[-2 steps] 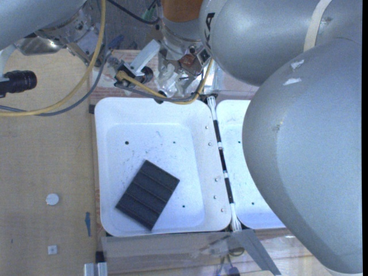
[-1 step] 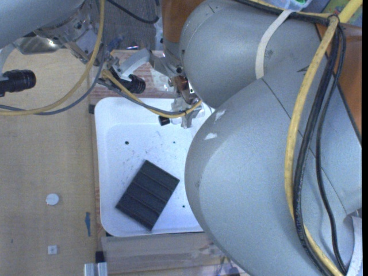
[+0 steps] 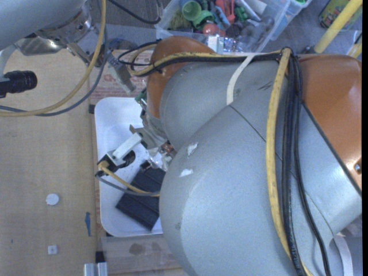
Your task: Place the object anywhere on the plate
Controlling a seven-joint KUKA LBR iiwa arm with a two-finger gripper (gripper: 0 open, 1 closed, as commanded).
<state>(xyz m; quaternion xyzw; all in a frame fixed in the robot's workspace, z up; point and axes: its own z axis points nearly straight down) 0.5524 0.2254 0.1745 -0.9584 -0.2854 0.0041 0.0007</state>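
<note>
Across most of the view, the grey arm [image 3: 241, 171] is sprawling in from the right, its orange band [image 3: 172, 50] sitting near the top centre and yellow and black cables [image 3: 276, 154] running along its back. Beneath it, a white bin [image 3: 115, 117] is lying on the wooden desk [image 3: 40, 171], with most of its area hidden by the arm. The tool [image 3: 138, 180] is hanging over the lower left part of this bin; its black block-like body is showing (two dark slabs, one behind the other), but whether it is released or clenched I cannot tell, as the tips are not clear. A white and black fitting [image 3: 123, 153] with a yellow hose [image 3: 118, 180] is sticking out just above it.

The task's object and the plate cannot be made out under the arm. Beyond the bin, at the top, a clear plastic tub [image 3: 241, 10] is holding a jumble of coloured toys in green, red and pink. On the desk to the left, a small white disc [image 3: 52, 199] is lying well apart from the bin.
</note>
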